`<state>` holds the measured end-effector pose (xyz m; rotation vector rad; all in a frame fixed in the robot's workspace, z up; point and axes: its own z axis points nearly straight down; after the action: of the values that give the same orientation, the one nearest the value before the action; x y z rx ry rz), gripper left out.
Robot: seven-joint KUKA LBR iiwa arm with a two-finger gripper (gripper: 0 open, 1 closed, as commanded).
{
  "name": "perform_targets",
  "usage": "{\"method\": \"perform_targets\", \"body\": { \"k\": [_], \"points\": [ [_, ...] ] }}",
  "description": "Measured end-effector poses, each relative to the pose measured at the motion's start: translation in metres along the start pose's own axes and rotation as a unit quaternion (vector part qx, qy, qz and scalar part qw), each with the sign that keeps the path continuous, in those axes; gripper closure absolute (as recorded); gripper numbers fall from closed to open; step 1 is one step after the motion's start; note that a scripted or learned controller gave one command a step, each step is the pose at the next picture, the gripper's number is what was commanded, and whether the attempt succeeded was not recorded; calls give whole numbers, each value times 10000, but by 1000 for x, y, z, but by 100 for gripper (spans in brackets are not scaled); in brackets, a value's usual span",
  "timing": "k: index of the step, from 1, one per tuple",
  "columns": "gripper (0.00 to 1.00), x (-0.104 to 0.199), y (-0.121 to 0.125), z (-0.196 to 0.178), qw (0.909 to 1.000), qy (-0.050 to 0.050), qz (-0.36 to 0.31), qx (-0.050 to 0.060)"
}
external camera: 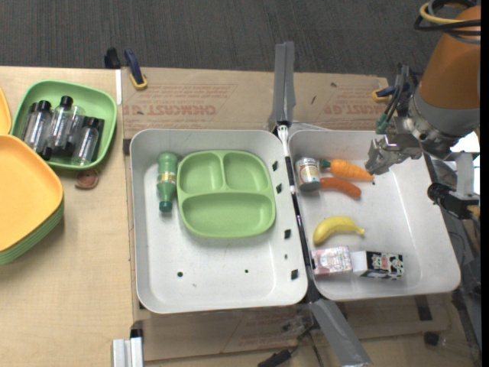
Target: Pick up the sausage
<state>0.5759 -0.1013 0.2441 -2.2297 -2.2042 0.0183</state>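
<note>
Gripper (377,159) hovers near carrot (351,170), above sausage (341,187); finger state: cannot tell. Risk: carrot and can (308,173) sit just beside sausage, so wrong-item grab is likely.

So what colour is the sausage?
The sausage is reddish-orange, lying just below the carrot; the camera view shows it.

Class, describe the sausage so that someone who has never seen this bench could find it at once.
Look in the right-hand white bin, toward its far end. Beside a small metal can lie two long things: the carrot, bright orange with a green tip, and just nearer the camera the sausage. The sausage is the darker, reddish-orange one, smooth, slightly curved and with no green.
</note>
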Motion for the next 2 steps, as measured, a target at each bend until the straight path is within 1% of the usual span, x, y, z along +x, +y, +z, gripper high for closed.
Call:
{"method": "perform_targets", "body": {
  "k": [1, 2],
  "points": [
    [100, -51, 12, 2, 9962, 4, -866, -60],
    [100, -41, 17, 153, 10000, 16, 51, -54]
  ]
}}
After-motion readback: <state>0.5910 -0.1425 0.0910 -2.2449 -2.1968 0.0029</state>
